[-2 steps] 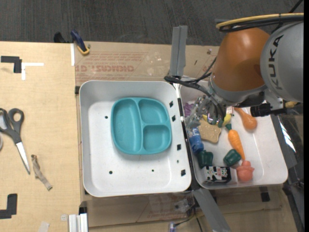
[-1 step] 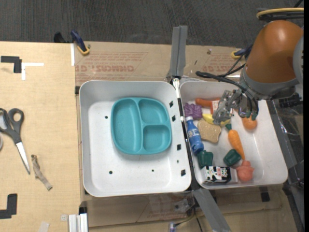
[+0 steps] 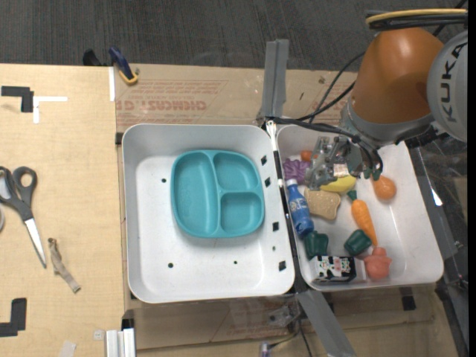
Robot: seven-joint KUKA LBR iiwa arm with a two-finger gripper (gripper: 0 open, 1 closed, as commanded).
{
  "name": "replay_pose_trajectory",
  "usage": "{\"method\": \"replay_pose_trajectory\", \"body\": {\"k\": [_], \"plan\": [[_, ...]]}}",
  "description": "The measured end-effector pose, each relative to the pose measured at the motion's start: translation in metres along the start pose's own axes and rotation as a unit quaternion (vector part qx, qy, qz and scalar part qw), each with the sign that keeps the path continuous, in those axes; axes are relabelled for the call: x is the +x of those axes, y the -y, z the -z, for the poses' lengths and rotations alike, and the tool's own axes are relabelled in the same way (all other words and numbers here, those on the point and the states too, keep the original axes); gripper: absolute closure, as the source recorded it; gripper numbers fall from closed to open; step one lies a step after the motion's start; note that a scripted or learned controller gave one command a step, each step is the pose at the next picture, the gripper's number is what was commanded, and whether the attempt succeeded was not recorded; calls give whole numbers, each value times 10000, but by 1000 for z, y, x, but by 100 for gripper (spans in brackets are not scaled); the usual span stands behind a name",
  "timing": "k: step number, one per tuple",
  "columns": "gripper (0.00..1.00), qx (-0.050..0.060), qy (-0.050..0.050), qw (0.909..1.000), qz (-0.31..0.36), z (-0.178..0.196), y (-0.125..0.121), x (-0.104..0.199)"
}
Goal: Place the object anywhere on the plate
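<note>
Over the right bin (image 3: 416,270) hangs the arm (image 3: 398,73), its orange dome looming large, and the gripper (image 3: 332,166) sits low among the toys at the bin's upper-left. Whether it has clamped onto anything cannot be told from this angle; the hardware blocks its own tip.

The risks, biggest first. The teal plate (image 3: 218,193) lies in the left bin (image 3: 145,270), so anything lifted has to clear the raised walls where the two bins meet; a low carry could knock the piece loose there. Next, the pile itself: the banana (image 3: 342,185) lies right under the gripper, the bread slice (image 3: 324,204) just beside it, the blue bottle (image 3: 299,208) against the divider wall, and the purple grapes (image 3: 294,171) close by. With things packed this tight, the likely object, apparently the banana, could be nudged aside or pinched together with a neighbour. Smooth, rounded plastic food also tends to slip from a shallow grip.

Around all this, a pale wooden bench (image 3: 59,222) with cardboard (image 3: 186,95) under the bins, scissors (image 3: 26,203) well off to the left, and a small blue clip (image 3: 123,64) near the cardboard's corner.
</note>
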State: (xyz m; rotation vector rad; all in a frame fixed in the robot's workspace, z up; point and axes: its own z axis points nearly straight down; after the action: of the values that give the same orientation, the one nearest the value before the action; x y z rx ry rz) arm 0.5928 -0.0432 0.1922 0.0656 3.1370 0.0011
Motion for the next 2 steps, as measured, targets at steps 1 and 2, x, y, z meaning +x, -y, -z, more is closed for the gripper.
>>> {"method": "replay_pose_trajectory", "body": {"k": [1,2], "plan": [[100,-2,10,9860,1668,1,2,0],[100,-5,4,9695,2450,117,8,15]]}}
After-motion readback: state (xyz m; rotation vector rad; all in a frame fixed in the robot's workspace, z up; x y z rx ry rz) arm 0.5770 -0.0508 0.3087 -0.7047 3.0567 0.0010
